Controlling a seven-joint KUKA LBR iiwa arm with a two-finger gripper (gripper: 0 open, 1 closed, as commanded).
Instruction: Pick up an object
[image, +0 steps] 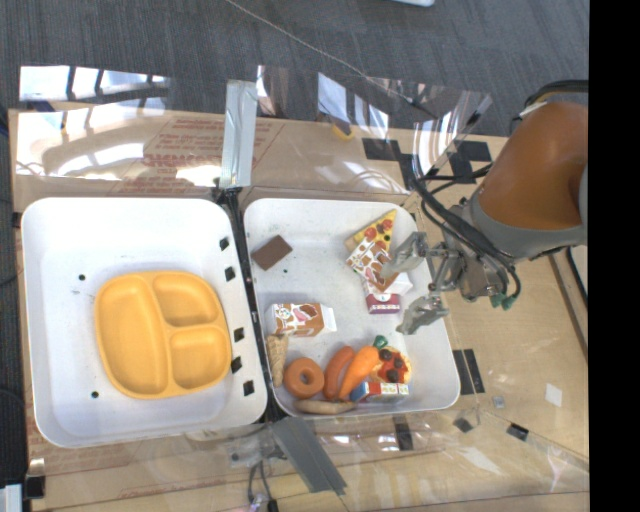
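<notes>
The gripper (414, 281) hung over the right side of the right bin (330, 215) with its two fingers (404, 252) spread wide and nothing between them, the arm (530, 175) reaching in from the right. Between and just below the fingers lay a small red-and-white carton (383, 301), and just beside it, toward the back of the bin, a flat pizza-slice toy (371, 246) — the two were touching or nearly so. That closeness looked like the main hazard: if the fingers came down around the carton, one could land on the pizza slice and either pinch both or push the carton aside, leaving the claw to close on air. The carton lay flat and low, so a shallow descent might skim over it, and the bin's right wall was near enough to foul the outer finger. Other candidates sat well apart from the gripper: a milk carton (300, 319) near the middle, a brown square (271, 251) toward the back left, and a crowded cluster at the front — a doughnut (303, 378), a hot dog (339, 372) and a carrot (362, 366) pressed together. The left bin (60, 230) held only a yellow divided tray (161, 333).
</notes>
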